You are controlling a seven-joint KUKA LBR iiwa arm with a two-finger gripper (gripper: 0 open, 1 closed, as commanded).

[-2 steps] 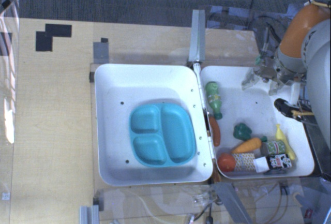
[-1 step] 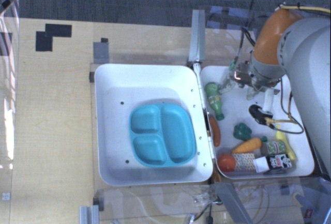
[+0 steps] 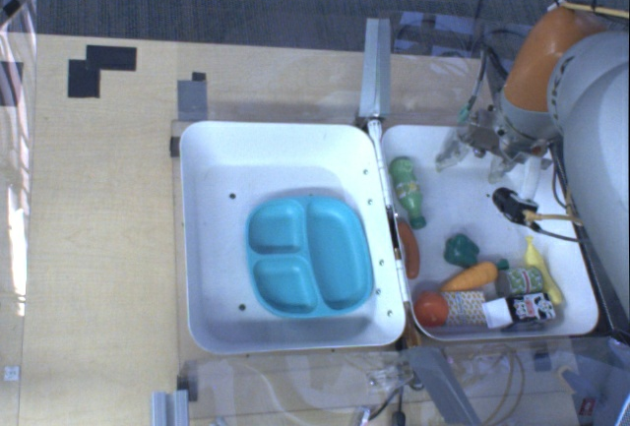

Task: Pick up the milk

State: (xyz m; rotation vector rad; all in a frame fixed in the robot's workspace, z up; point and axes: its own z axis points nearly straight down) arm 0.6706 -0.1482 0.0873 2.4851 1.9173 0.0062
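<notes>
Nearest, along the front wall of the right-hand shallow white bin [image 3: 581, 321], lies the small black-and-white milk carton [image 3: 527, 310], tipped on its side with its white end toward the left. It is touching a speckled grey packet [image 3: 468, 307] on that side; a red round tomato-like toy [image 3: 430, 308] sits beyond the packet in the front corner. Just behind the carton: an orange carrot [image 3: 471, 276], a small green-labelled can [image 3: 523, 280], a yellow banana [image 3: 543, 272] against the right wall. Dark green lumpy toy [image 3: 461, 249] mid-bin; green bottle [image 3: 408, 190] along the left wall.

Left bin [image 3: 212, 217] holds a turquoise three-compartment plastic tray [image 3: 307, 255].

Farthest back, the two-finger gripper [image 3: 487, 151] hangs over the rear of the right bin, fingers spread, pinching nothing, well apart from the carton.

Judgement: the approach is not yet made. Best come forward, then straight down over the carton's dark body, closing across its narrow sides, clear of packet and banana. Crowded corner; a nudge of the neighbours seems likely.
</notes>
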